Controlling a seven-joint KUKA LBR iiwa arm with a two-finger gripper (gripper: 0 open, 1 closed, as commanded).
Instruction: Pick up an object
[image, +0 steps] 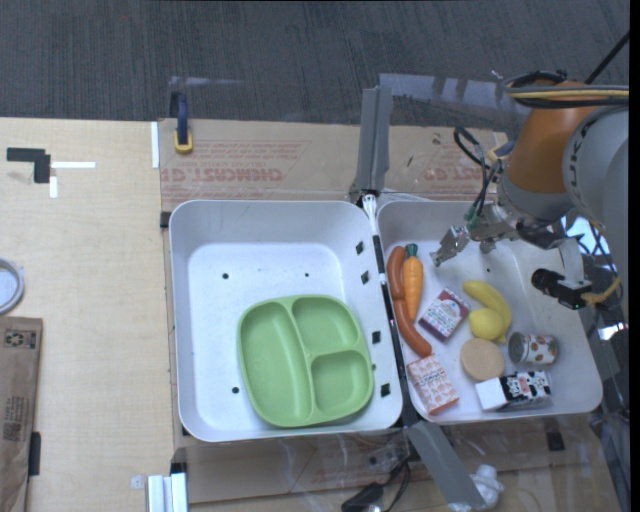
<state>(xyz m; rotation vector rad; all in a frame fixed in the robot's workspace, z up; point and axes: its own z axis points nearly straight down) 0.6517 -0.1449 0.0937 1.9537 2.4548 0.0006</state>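
A: Layout, big to small?

B: Tabletop (80, 330) carries two white bins side by side. Left bin (200, 240) holds a green tray (300, 358), three compartments, sitting toward the near edge. Right bin (570, 395) holds the small stuff.

A: Arm?

B: Arm (560, 150) comes in over the tabletop's far right corner, orange band visible. Pincer (455, 243) hangs above the far part of the right bin, over bare floor, just beyond the carrot top. Fingers look spread, nothing between them.

A: Candidates for the pick?

B: All in the right bin. Carrot (411, 275) and sausage (400, 300) lie lengthwise along the bin's left wall, touching each other. Banana (487, 296) near the middle, lemon (487, 324) touching it on the near side. Purple carton (442, 315) sits between carrot and lemon. Red box (432, 385) at the near left corner. Tan disc (482, 359) just beside it, nearer the middle. Can (533, 349) on its side by the right wall. Cow-print carton (515, 389) along the near wall.

A: Anything touching the pincer?

B: No. It's apart from every item.
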